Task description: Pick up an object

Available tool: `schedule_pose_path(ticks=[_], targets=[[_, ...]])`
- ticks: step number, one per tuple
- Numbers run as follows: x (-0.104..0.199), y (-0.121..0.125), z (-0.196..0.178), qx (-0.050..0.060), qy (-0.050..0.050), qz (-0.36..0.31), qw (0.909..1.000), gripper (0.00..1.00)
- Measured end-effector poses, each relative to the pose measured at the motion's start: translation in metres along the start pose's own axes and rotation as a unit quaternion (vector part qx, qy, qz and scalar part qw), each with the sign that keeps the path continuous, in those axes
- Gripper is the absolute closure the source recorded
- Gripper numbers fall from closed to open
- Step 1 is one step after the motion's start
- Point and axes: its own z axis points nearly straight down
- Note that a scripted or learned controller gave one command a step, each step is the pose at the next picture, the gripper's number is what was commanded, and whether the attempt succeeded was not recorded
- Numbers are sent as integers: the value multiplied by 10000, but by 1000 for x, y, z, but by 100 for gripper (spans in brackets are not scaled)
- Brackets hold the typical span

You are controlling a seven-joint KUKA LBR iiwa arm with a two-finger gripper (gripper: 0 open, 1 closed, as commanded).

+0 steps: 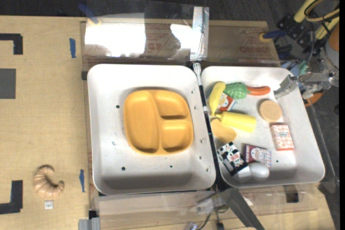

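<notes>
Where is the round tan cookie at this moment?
The cookie lies in the right bin, below the carrot and above the small pink box.

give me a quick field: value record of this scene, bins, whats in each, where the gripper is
left bin: holds a yellow divided plate
right bin: holds a banana, yellow cylinder, tan round disc, small red-and-white box, carrot-like toy, black-and-white piece
gripper: at the right bin's upper right edge, holding nothing visible
outside bins: croissant on the bench, lower left
</notes>
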Motion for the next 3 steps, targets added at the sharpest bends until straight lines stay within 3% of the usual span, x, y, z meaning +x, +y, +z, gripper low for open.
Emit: schedule_pose_path(ticks=[1, 2, 3], targets=[[21, -100, 107, -73, -23, 700, 9975, 0], [18, -99, 95, -108, -53, 716, 9974, 100], [19, -99, 96, -100, -49, 716, 9974, 0]])
